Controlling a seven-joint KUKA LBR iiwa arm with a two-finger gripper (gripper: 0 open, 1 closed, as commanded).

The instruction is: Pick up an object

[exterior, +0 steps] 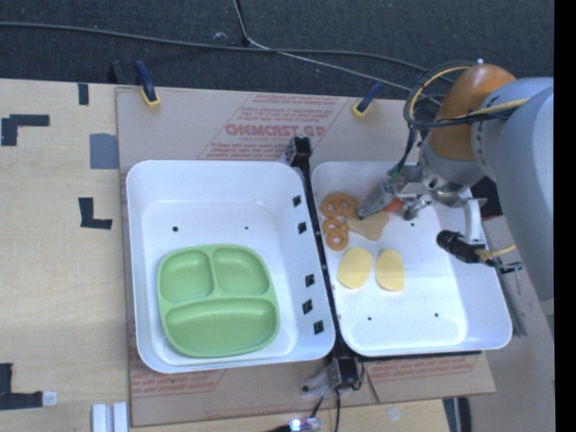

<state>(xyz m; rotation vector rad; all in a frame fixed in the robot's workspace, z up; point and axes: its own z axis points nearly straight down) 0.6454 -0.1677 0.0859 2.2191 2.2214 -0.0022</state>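
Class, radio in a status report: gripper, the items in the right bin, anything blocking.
Gripper low in right white bin, over tan flat piece. Orange ringed pieces and two yellow ovals alongside, crowding. Green divided plate in left bin.

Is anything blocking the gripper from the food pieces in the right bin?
Nothing visible does. The gripper sits low in the right bin, right beside the tan piece and the orange rings; the two yellow pieces lie uncovered just below.
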